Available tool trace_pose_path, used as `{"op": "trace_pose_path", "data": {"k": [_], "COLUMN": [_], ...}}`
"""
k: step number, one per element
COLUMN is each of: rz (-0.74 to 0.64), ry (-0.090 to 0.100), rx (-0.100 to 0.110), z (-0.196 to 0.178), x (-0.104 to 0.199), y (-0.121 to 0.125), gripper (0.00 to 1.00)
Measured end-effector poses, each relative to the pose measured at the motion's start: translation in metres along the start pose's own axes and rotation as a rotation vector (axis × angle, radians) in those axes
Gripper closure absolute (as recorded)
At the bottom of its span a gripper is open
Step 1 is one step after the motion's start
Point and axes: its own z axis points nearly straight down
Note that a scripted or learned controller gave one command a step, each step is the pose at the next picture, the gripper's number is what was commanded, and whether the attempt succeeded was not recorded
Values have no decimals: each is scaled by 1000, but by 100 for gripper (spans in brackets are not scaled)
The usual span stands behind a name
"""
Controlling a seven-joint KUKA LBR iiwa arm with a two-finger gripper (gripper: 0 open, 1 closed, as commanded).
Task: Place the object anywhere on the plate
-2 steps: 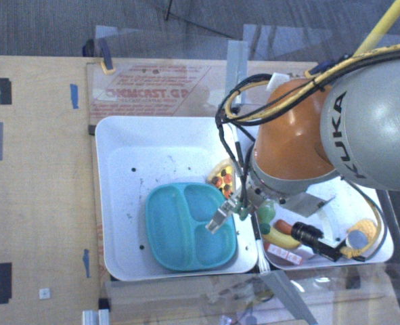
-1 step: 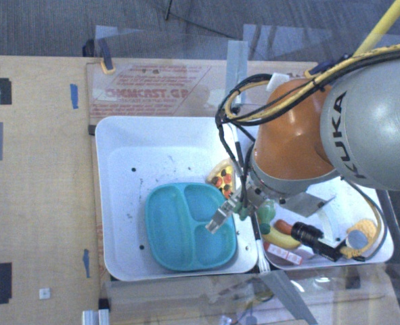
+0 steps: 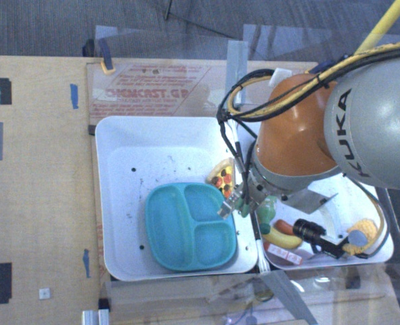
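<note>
One teal plate (image 3: 189, 225), spotted yellow toy (image 3: 222, 177) beside, hand (image 3: 235, 205) near both

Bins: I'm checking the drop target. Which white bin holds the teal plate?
The bin on the view's left, with the teal divided plate in it; the other bin holds small toy foods.

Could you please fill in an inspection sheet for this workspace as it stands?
Surface: pale wooden bench bearing two white bins; left bin floor speckled dark.
Job's things: teal three-compartment plate in left bin; yellow red-dotted toy beside its far right corner, off the plate.
Clutter: right bin holds a green piece, a yellow banana-like piece and a corn cob.
Gripper: gripper at the plate's right edge, near the bins' shared wall.
Cables: yellow and black cables loop over the arm.
Surroundings: grey carpet; blue tape marks on bench.
</note>
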Motion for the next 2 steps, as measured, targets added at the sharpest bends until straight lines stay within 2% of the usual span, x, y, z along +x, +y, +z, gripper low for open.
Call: {"op": "trace_pose_path", "data": {"k": [1,2], "rz": [0,2], "ry": [0,-2], "rx": [0,-3], "z": [0,-10], "x": [0,-1], "y": [0,1], "gripper": [0,100]}}
